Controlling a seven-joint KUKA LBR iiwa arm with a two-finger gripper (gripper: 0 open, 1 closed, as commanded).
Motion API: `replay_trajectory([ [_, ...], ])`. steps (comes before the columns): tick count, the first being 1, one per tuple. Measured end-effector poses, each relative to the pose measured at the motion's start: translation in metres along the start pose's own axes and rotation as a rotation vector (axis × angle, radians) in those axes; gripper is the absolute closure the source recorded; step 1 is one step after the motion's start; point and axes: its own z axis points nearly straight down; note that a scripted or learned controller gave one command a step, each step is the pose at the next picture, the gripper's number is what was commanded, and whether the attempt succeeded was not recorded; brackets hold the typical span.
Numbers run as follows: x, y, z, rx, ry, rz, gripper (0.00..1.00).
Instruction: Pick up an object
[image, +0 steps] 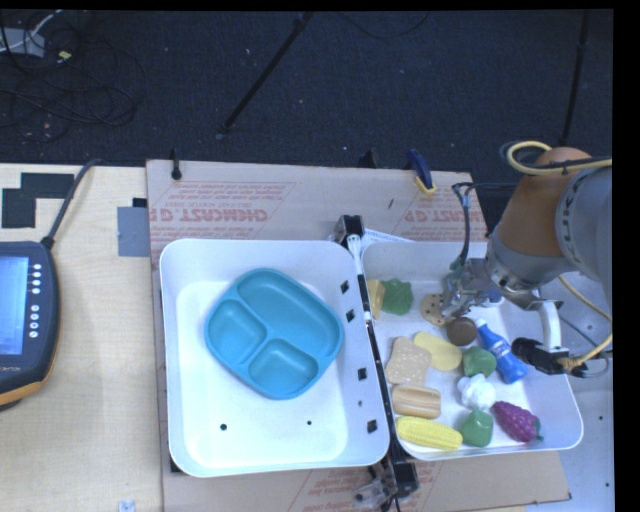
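The small brown round piece (461, 331), a toy food item by the look of it, sits in the right bin (560, 425) toward its upper middle, directly under the gripper (462, 300). It touches or nearly touches the pale yellow piece (437, 350) below it and lies just beside the blue bottle-shaped toy (499, 352). I judge it light, rigid plastic, smooth and somewhat slippery, so a grip across its widest part, from the two free sides away from its neighbours, looks safest.

The gripper is low over this piece, but whether its jaws are spread or closed I cannot tell; the wrist and cabling hide them.

Around it lie a green toy (397, 296), a tan bread slice (408, 361), a hot-dog bun (417, 401), a corn cob (429, 433), a white piece (476, 390), a green pepper (478, 428) and purple grapes (516, 420). The crowding could let a finger land on a neighbour.

The left bin (190, 420) holds a blue divided plate (273, 332).
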Motion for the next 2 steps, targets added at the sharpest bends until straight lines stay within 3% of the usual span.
replay_trajectory([
  [1,0.0,-0.001,0.001,0.002,0.0,0.001,0.0],
  [2,-0.004,-0.034,0.014,0.008,-0.001,-0.002,0.0],
])
